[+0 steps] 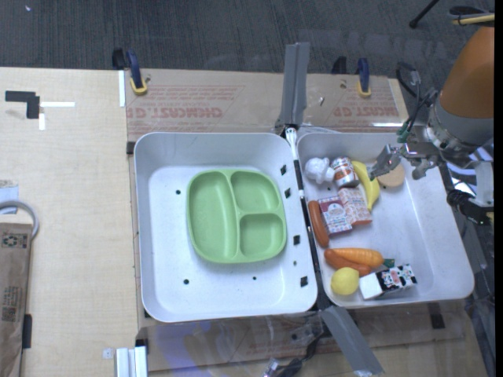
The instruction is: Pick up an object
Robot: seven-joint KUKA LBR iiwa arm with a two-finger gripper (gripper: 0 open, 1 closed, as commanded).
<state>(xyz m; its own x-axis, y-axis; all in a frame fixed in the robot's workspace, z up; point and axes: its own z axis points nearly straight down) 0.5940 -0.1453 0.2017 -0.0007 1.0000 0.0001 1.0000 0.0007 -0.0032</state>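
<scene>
While the gripper [391,162] hangs over the top of the right bin [428,234], its fingers sit only slightly apart and nothing is visibly between them. Fingertips are just above the banana [367,183] and beside a round tan item [392,176]; contact can't be confirmed.

Left bin [157,210]: 1 green divided plate [236,214], 3 compartments, lying flat near the centre.

Right bin, all items toward its left side:
- white crumpled object [317,168], top left
- small can [343,172] with red/white label, next to it
- banana right of the can
- sausage [317,222] along the left wall
- red/white packet [343,212] touching the sausage
- carrot [354,256] below the packet
- lemon [344,280] under the carrot
- black-and-white cow-pattern carton [388,280] touching the lemon

Writing: packet and can print too small to read. Cardboard sheet [189,104] behind the bins shows red lettering, upside down, not clearly readable.

Around: 2 blue-and-yellow clamps [135,75] on the cardboard's back edge, grey divider bar [295,85] between the bins, brown paper bag [14,289] at the far left of the bench [63,210].
</scene>
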